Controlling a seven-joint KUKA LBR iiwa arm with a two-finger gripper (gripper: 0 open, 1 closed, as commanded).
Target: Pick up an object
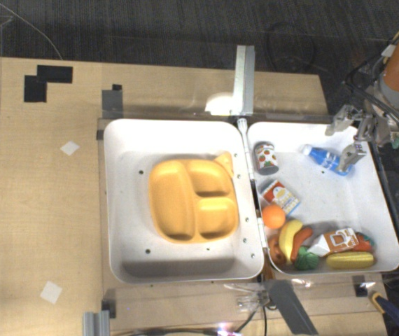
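One gripper [348,133], fingers spread wide, hovers at right bin [385,208] far edge; centre over blue bottle [324,157] before descending.

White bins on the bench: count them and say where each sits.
2. The left white bin holds a yellow divided tray. The right white bin holds a pile of small items along its near edge, where some may be hidden, and the tool hovers over its far corner.

Two shallow white plastic bins sit side by side: the left one [122,208] holds one yellow divided tray [189,200]; the right one [374,208] holds one blue bottle [323,158], one small printed can [266,157], one orange ball [274,217] and one yellow banana [288,238].
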